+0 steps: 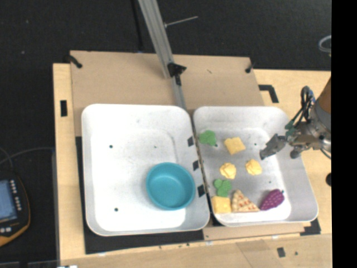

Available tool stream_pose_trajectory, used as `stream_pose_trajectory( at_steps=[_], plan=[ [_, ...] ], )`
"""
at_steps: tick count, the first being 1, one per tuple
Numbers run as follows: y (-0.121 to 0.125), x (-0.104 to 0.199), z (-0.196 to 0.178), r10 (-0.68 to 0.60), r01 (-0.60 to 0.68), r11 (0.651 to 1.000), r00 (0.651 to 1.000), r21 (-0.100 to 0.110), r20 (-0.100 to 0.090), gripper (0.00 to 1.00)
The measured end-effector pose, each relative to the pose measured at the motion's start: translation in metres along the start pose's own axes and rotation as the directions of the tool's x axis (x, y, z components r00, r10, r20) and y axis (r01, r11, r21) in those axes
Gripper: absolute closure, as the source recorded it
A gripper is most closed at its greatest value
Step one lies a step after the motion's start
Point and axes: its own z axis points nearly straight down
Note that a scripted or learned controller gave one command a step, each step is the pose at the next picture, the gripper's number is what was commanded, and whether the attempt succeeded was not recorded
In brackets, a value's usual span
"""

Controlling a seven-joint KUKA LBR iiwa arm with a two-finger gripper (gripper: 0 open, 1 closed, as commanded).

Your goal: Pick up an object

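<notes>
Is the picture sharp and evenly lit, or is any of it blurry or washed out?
Camera view: soft overall, small toy foods lack crisp edges; the two white plastic bins look bright, slightly washed out; the round blue bowl casts only faint shadow; the grey two-finger gripper is blurred; surrounding floor falls very dark.

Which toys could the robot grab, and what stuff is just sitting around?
For grabbing: green broccoli, yellow waffle, purple grapes, pizza slice, near the gripper.

Just lying about: blue bowl, handheld controller, metal pole.
</notes>
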Motion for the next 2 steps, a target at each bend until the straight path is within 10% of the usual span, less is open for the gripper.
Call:
stream_pose_trajectory(
  at_steps=[2],
  plan=[
    [0.005,0.005,0.06,0.004,-0.005,1.0,1.0,0.007,0.0,0.0]
  ],
)
